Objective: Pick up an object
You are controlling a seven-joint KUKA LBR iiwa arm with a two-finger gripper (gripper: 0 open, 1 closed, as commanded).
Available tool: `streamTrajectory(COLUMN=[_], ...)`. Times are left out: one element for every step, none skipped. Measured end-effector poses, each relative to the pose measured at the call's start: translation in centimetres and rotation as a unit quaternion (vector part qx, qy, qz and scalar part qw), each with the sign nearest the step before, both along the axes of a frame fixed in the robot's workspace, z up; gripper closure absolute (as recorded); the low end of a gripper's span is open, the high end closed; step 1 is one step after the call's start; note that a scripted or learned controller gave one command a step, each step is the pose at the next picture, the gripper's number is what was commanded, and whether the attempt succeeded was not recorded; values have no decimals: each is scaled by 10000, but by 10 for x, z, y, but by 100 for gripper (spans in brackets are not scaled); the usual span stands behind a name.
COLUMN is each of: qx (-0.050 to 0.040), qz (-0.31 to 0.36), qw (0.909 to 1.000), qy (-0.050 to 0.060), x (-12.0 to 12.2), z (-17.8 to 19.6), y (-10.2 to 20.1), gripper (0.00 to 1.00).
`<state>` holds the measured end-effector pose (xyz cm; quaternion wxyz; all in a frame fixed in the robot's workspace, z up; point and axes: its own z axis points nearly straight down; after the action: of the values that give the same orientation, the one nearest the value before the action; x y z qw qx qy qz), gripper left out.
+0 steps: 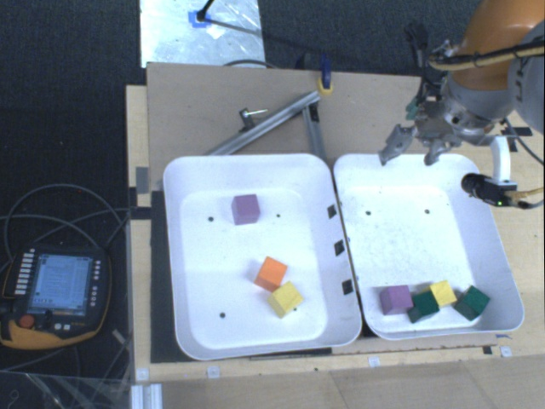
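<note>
The pincer (410, 152) hangs at about one o'clock in the view, over the far rim of the right bin (426, 207). Its two fingers are spread apart and nothing sits between them.

Any block will serve as the object. In the right bin four lie in a tight row at five o'clock: a purple block (395, 298), a dark green block (422, 306), a yellow block (443, 292) and a second green block (472, 302). They seem to touch one another, though the view is too coarse to be sure of the gaps. The left bin (196, 228) holds three: a purple cube (245, 209) alone near eleven o'clock of that bin, and an orange cube (271, 272) touching a yellow cube (285, 298) toward its centre.

The blocks look small, rigid and light, probably wood or plastic, so they should take a firm squeeze without harm. Smooth flat faces may slip if caught on a corner; the sound hold is across two opposite flat sides, fingers square to them.

The lone purple cube in the left bin looks the easiest, with free room all round. The crowded row in the right bin leaves little space for a finger to go down between neighbours, and the bin wall stands close at that end.
</note>
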<state>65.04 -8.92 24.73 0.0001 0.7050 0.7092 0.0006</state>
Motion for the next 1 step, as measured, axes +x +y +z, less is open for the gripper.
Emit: streamTrajectory(qx=[0], qz=[0], qw=[10000], qy=[-1], x=[0], z=[0], y=[0], gripper=[0])
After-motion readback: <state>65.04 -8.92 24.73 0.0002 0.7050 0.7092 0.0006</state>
